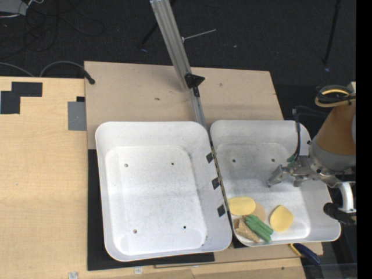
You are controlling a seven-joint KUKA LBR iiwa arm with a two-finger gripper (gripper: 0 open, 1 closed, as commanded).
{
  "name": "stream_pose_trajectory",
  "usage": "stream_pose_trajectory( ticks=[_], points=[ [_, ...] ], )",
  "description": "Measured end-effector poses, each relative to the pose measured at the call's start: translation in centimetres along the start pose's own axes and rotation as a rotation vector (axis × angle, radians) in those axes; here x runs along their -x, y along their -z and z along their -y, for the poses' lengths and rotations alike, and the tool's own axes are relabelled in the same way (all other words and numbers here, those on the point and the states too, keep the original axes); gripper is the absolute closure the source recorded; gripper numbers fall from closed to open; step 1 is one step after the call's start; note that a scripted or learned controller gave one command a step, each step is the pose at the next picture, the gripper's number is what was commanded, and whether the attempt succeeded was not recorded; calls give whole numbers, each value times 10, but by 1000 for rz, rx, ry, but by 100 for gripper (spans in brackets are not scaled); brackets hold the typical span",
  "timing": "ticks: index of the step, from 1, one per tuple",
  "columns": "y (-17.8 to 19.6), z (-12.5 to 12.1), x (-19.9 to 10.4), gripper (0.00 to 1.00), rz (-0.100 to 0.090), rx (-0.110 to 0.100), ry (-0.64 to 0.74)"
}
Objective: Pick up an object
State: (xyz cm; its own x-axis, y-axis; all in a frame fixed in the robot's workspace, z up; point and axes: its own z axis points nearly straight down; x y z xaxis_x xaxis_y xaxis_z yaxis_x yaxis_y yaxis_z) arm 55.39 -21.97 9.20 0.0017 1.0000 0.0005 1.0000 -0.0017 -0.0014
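Nothing picked up yet. My gripper (279, 176) hangs over the bare middle of the right bin (256, 133), fingers apart w/ nothing between them. Objects sit at the bin's near edge: two yellow pieces (242, 206) (281, 218), a green stick (258, 228), a tan bit (246, 231). Left to do, I judge: descend, close, lift.

You have two flat yellow pieces (242, 206) (281, 218), a green stick (259, 228) and a tan scrap (246, 231) clustered at the lower right of the frame, in the right bin's (256, 133) near corner.
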Motion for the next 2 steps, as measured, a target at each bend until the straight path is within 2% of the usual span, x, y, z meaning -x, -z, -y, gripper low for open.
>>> stream_pose_trajectory(
  ticks=[1,2],
  points=[
    [10,1,1,100,-1,-2,-4],
    [66,-10,2,100,2,5,3]
  ],
)
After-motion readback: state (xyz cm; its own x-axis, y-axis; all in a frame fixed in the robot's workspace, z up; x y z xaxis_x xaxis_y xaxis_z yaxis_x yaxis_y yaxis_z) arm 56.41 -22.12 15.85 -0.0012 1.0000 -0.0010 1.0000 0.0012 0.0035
